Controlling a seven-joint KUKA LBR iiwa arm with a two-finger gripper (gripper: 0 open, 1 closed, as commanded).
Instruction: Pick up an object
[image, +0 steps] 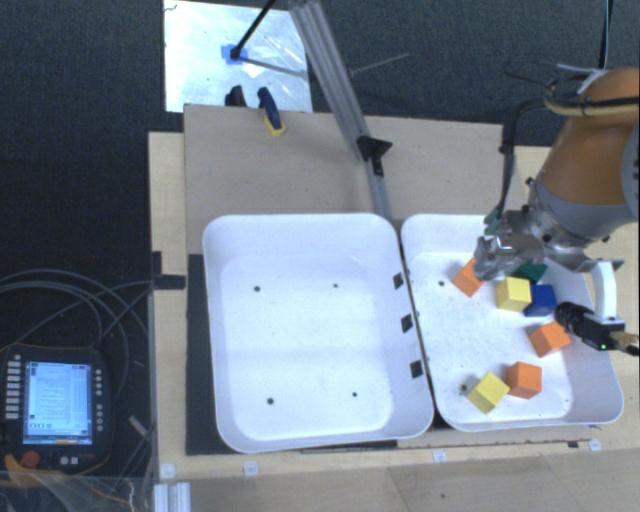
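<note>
No legible text, label, brand, number or sign anywhere: the handheld control pendant (52, 408) at lower left shows a lit screen with rows of content too small and blurred to read, and its side buttons carry no discernible markings.

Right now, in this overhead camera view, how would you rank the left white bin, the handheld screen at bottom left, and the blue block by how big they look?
1. left white bin, clearly largest.
2. handheld screen.
3. blue block, smallest, partly hidden behind the yellow block.
</note>
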